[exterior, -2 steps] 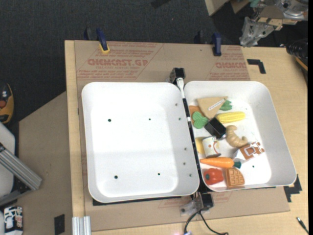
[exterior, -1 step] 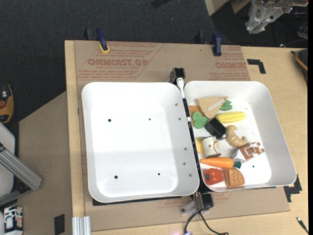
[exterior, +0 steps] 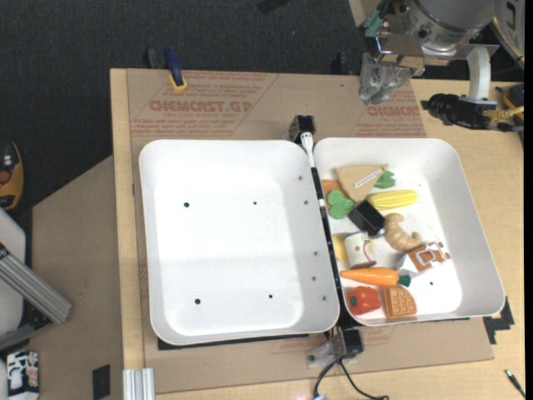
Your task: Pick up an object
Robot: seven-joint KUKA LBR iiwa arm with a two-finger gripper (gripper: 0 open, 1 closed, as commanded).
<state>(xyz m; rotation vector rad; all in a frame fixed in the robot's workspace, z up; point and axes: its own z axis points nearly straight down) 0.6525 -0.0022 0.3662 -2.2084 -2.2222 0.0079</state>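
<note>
Approach is the step in hand: the gripper (exterior: 385,82) hangs above the desk (exterior: 250,107), beyond the far rim of the right bin (exterior: 466,198), and whether it is parted or closed I cannot tell. Toy foods, a corn cob (exterior: 393,199) and a carrot (exterior: 371,277) among them, crowd that bin. Next, I judge, it must come over one piece and descend.
</note>
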